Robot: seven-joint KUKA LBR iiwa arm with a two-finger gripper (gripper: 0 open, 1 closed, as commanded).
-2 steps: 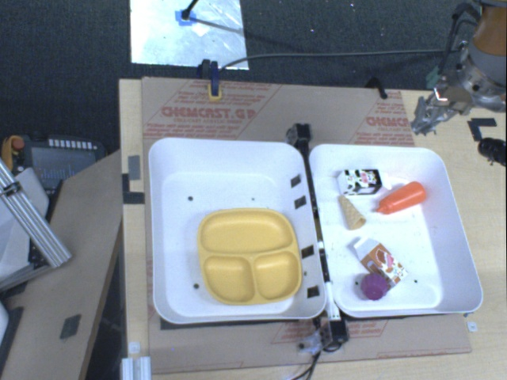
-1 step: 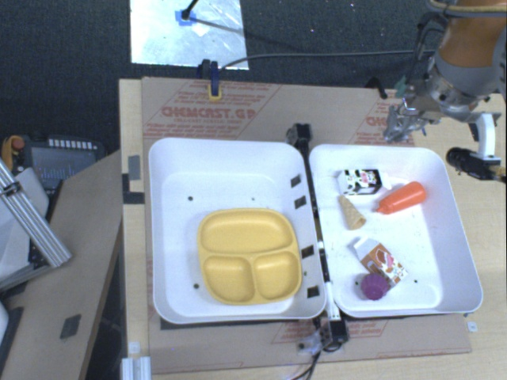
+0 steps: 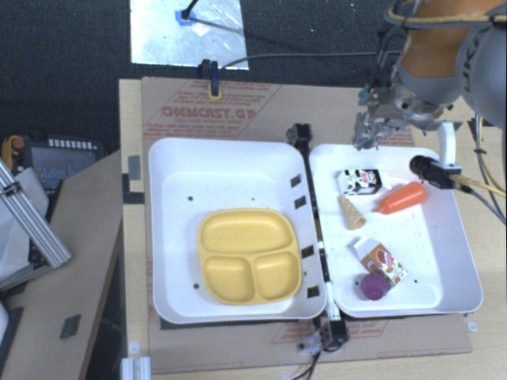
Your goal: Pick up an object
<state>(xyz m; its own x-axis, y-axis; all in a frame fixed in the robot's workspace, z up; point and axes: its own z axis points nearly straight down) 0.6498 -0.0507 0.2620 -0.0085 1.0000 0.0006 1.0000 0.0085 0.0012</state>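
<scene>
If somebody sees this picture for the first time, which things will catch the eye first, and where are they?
The yellow divided tray stands out most, lying alone in the left bin. Next comes the arm's orange band at the top right, with the claw hanging over the back edge of the right bin. In that bin, the orange carrot and the purple ball are the brightest small things.

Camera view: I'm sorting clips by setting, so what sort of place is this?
Probably a robotics lab bench for grasping trials. A robot arm hangs over two white bins, toy items like a carrot and a yellow tray lie in them, and a control pendant sits at the left.
</scene>
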